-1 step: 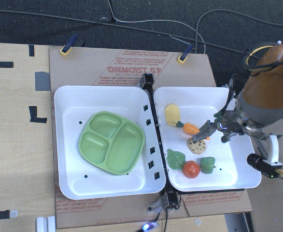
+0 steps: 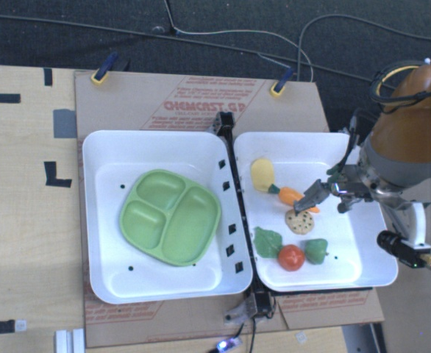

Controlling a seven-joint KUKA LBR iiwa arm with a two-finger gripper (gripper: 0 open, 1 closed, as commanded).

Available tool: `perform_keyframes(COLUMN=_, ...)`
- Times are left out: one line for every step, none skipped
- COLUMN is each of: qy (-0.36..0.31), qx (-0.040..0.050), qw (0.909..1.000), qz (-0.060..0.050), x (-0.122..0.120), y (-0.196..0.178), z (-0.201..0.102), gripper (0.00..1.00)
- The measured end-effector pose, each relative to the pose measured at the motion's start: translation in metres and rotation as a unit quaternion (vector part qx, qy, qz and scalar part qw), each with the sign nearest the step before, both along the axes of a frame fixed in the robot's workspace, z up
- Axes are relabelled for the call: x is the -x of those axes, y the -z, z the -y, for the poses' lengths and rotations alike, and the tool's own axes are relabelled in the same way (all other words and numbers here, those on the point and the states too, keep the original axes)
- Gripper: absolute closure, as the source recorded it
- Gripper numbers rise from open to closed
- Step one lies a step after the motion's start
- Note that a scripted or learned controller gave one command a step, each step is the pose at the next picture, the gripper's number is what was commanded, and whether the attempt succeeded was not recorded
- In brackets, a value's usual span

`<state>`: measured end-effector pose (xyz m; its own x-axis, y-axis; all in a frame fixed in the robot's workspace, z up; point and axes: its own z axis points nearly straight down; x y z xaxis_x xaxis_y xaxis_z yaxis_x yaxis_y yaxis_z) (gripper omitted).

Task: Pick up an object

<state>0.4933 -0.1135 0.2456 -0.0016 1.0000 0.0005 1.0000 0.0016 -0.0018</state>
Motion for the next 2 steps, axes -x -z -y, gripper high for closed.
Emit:
perform_keyframes(qy=0.000, qx=-0.0002, qw=1.0000, qz=-0.003, x=0.001, y=0.064, z=-0.002, gripper=0.00)
perform_keyframes(qy=0.000, qx=-0.0005, qw=1.0000, qz=-0.004, x=0.004, y=0.129, z=-0.004, gripper=0.00)
